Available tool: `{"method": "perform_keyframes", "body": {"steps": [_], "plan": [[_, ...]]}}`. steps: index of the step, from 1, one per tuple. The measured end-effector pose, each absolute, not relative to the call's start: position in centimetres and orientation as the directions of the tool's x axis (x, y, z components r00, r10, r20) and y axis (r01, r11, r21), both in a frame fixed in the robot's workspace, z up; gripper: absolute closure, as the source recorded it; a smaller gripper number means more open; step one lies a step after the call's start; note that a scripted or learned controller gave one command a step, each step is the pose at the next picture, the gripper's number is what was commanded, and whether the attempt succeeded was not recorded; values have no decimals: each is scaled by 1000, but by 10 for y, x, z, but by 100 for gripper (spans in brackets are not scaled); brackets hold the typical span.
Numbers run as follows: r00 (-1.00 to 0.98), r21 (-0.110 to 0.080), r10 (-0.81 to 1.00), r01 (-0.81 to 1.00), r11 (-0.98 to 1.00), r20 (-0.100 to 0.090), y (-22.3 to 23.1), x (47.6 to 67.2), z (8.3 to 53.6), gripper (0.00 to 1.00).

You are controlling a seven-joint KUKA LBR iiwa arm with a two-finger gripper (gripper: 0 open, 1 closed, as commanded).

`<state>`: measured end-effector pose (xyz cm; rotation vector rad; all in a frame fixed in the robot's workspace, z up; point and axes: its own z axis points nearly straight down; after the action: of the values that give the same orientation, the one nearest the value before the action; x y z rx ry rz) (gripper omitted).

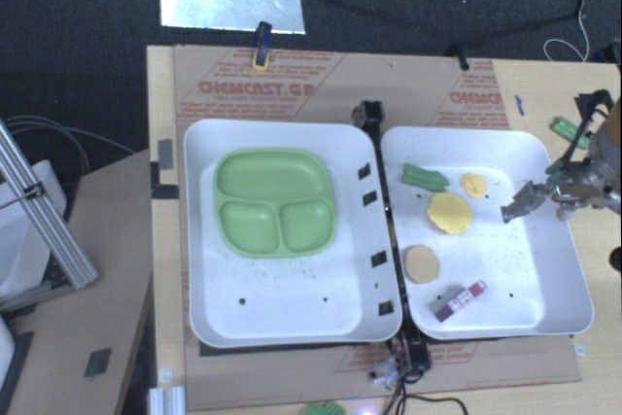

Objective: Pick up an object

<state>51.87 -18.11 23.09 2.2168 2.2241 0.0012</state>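
Camera view gives me the gripper (520,201) over the right bin's (559,306) right side, fingers spread with nothing between them. I see a yellow piece (449,212) to its left, green piece (424,176) farther back, tan disc (421,263) and marker (460,299) nearer.

Red lettering is showing on the cardboard sheet (292,78) lying under the bins: "CHEMCAST GP" is reading clearly at upper left, and the same print is repeating at upper right, too blurred to read fully.
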Motion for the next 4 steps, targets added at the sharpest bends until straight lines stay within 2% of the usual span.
{"method": "perform_keyframes", "body": {"steps": [1,2,3,4], "plan": [[-8,4,1000,1000,8,-1,-171,589,158,0],[-9,-3,1000,1000,9,3,-112,592,80,0],[-4,15,1000,1000,4,-1,-117,597,100,100],[-10,12,1000,1000,10,1,-65,611,191,100]]}}
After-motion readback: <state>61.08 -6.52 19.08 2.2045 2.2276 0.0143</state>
